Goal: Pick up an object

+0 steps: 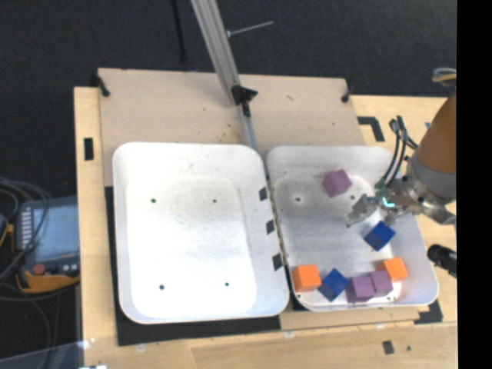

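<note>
Blue cube (379,236), small and plastic-looking, is my guess for the target: it lies tilted in the right shallow white bin (307,167), just below and beside the claw (367,207), near the bin's right wall.

Working from the largest thing down, the wooden surface (154,98) carries both bins, and the left white bin (192,229) is well apart from the action. The grey arm with its orange band (440,148) reaches in over the right bin's far corner. Whether the claw is spread or closed I cannot tell; nothing visibly sits between its tips.

Judged from here, the main risk is a miss: the cube sits skewed and off to one side of the claw, so a straight descent could land on an edge and knock it away, or push it against the wall.

A purple cube (336,182) lies near the claw on its other side and could be nudged. Along the near wall an orange cube (307,277), a second blue cube (334,284), two touching purple cubes (370,287) and another orange cube (395,268) crowd together, out of the way.
</note>
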